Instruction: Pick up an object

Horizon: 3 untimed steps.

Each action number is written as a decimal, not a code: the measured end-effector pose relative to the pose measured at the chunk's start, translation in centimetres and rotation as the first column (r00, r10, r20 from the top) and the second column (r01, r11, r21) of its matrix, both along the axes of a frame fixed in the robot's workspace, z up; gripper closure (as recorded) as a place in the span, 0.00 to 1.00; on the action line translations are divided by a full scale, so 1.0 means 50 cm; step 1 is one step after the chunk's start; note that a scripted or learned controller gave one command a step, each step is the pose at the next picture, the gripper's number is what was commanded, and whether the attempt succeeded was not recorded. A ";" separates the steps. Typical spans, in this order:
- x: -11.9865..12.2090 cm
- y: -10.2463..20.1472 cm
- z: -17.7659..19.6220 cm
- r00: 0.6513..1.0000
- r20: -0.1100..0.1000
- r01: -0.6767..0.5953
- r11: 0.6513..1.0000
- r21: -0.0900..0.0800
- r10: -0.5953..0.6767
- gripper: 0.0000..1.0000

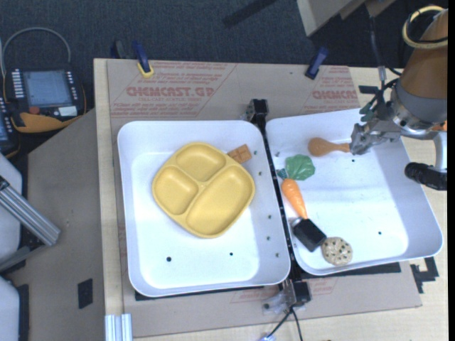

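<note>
Apparently mid-attempt: hand [360, 142] low in the right bin [398, 219], at the handle end of a wooden spoon [327, 147]; grip state cannot be told. Spoon lies flat on the bin floor, so nothing is lifted yet. Nearby: crinkled green leaf [299, 166], tapered orange carrot [293, 197], black block [308, 234], speckled round cookie [336, 251]. Left bin [142, 261]: glossy yellow divided plate [203, 188].
</note>
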<state>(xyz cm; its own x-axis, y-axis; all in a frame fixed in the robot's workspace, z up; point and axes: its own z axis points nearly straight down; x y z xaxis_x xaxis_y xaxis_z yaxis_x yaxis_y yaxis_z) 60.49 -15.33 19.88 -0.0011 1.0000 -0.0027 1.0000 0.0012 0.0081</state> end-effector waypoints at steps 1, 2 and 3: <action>0.001 0.000 0.019 1.000 -0.005 0.000 1.000 0.001 0.000 1.00; -0.025 0.123 0.023 1.000 -0.010 -0.005 1.000 0.006 0.005 1.00; -0.018 0.219 0.034 1.000 -0.007 -0.005 1.000 0.005 0.005 1.00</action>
<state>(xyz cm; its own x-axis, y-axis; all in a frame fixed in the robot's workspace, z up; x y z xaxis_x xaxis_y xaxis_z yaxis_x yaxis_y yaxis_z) 59.57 -4.39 21.60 -0.0061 1.0000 0.0020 1.0000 0.0061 0.0009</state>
